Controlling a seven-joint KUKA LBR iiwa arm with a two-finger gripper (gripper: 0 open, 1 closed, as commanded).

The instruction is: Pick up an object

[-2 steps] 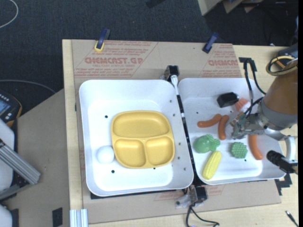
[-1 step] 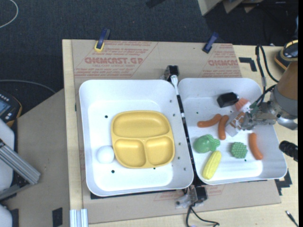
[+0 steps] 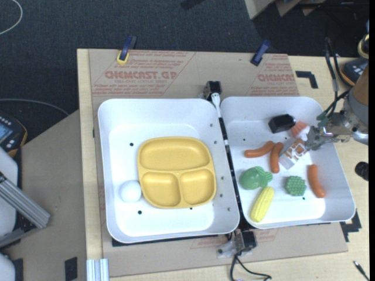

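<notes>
In the right bin (image 3: pixel 328 212) several toy foods lie scattered, and the gripper (image 3: pixel 297 148) hangs low among them near the bin's middle. Whether its fingers are wide, narrow or closed on anything cannot be told from this view. Just left of it lie two orange sausages (image 3: pixel 259 152), one flat and one more upright, touching at their ends. A black block (image 3: pixel 281 123) sits just behind the gripper, toward the bin's far wall. Nearer the front lie a green pepper (image 3: pixel 254 178), a yellow corn cob (image 3: pixel 262 203), a green broccoli piece (image 3: pixel 296 185) and another orange sausage (image 3: pixel 316 181) at the right. The left bin (image 3: pixel 111 127) holds a yellow divided tray (image 3: pixel 176 171) with a white ball (image 3: pixel 130 191) just beside its left edge. Both bins rest on the desk (image 3: pixel 176 72).
</notes>
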